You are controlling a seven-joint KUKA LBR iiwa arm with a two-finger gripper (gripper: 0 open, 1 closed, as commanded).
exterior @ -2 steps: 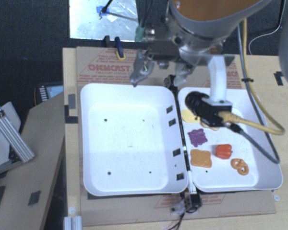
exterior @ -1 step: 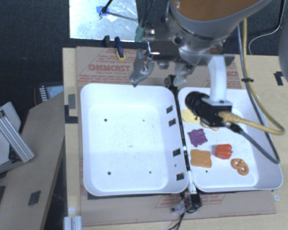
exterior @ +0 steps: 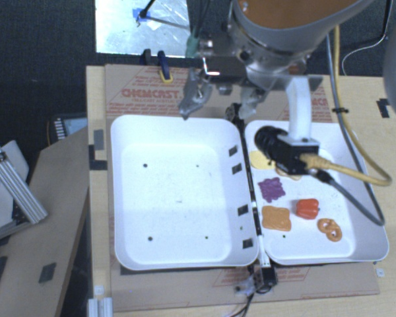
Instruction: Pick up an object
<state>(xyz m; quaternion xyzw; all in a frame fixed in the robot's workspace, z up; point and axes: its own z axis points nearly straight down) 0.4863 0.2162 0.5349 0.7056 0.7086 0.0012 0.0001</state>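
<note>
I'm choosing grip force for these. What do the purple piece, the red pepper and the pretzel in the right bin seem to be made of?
All three look like molded plastic or rubber toy food, though the view can't settle which. The purple piece looks matte and bumpy. The red pepper shows a slight sheen. The pretzel is an even tan-orange with open loops.

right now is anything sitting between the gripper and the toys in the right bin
Nothing visible blocks it. The gripper hangs over the bins' far edge near the divider. The purple piece, orange block, red pepper and pretzel lie apart, uncovered, in the right bin.
</note>
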